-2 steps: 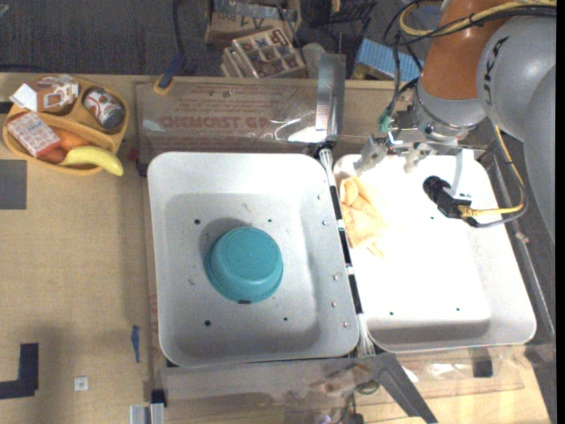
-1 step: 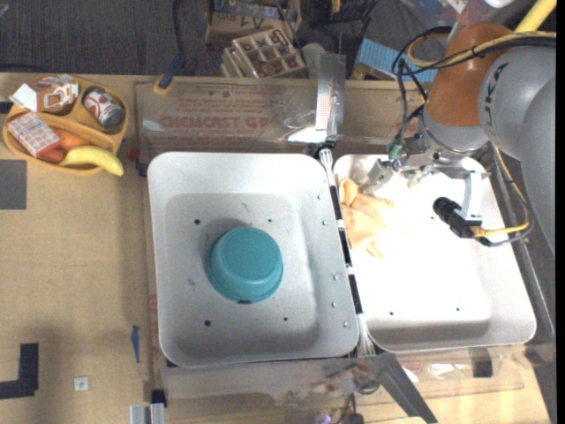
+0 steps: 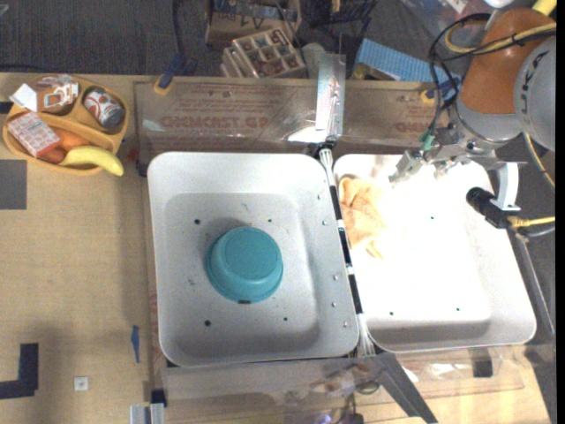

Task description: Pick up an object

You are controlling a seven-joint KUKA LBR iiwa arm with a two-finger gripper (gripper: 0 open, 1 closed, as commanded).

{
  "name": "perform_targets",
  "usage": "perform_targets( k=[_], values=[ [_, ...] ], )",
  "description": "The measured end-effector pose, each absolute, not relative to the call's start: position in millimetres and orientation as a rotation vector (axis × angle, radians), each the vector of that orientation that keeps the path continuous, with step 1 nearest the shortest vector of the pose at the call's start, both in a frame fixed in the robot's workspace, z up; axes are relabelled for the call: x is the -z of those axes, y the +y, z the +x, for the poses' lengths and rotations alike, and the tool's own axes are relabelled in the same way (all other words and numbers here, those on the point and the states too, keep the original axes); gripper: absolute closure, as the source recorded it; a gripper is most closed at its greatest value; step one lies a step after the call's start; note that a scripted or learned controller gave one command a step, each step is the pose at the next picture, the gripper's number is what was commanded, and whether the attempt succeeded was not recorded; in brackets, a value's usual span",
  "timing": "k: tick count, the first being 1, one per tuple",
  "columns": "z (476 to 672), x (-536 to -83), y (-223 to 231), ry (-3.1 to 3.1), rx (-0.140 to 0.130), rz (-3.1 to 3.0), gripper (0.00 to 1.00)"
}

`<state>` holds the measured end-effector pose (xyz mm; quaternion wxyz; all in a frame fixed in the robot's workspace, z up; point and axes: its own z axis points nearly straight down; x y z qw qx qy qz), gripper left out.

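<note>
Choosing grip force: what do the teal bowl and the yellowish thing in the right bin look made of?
Teal bowl: probably hard plastic, with an even colour, a smooth matte surface and a faint sheen. Yellowish thing: looks like soft cloth, crumpled and folded, though glare washes it out, so it is uncertain.

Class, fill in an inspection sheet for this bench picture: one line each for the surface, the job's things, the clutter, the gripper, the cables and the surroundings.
Surface: wooden bench bearing a left bin and a right bin, side by side.
Job's things: teal bowl upside down in the left bin; yellowish object, too glared to identify, at the right bin's left edge.
Clutter: orange tray at the bench's far left corner holding a banana and small packets.
Gripper: gripper over the right bin's far edge, holding nothing visible.
Cables: black cables looping by the arm.
Surroundings: boxes and a wire rack beyond the bench.
</note>
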<state>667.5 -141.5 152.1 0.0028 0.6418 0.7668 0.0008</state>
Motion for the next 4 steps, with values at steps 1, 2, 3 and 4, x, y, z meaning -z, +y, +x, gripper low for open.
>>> perform_targets(
  k=[1,2,3,4],
  values=[
    [627.0,-171,-108,2.439,-0.001,1.979,0.0],
    [611.7,-104,-105,2.343,-0.013,2.078,0.0],
    [611.6,-100,-102,2.441,-0.024,1.935,0.0],
    [613.5,-112,-101,2.436,-0.036,1.935,1.0]
  ],
)
